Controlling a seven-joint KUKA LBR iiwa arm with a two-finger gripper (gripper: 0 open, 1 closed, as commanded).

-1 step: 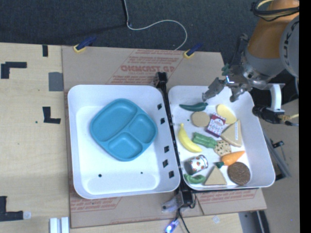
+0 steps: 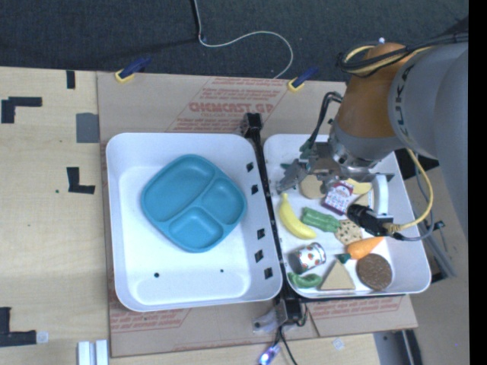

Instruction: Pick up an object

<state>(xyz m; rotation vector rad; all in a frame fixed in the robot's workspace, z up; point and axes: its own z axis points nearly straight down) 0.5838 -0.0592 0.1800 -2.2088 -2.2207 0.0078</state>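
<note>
The right bin (image 2: pixel 411 280) holds several small food toys. Among them are a yellow banana (image 2: pixel 293 219), a green pod (image 2: pixel 320 221), a purple and white packet (image 2: pixel 337 198), an orange carrot (image 2: pixel 364 246), a brown round cookie (image 2: pixel 374 271), a silver can (image 2: pixel 308 258) and a tan wedge (image 2: pixel 338 278). My gripper (image 2: pixel 292 176) hangs low over the bin's upper left part, just above the banana's top end and beside a tan round piece (image 2: pixel 312 188). Nothing is visibly held in it.
The left bin (image 2: pixel 125 166) holds a blue compartment plate (image 2: pixel 194 202). A black divider with clips (image 2: pixel 262 204) runs between the bins. A white tube (image 2: pixel 380 198) lies by the right bin's right side, under the arm. A cable (image 2: pixel 415 226) loops off the wrist.
</note>
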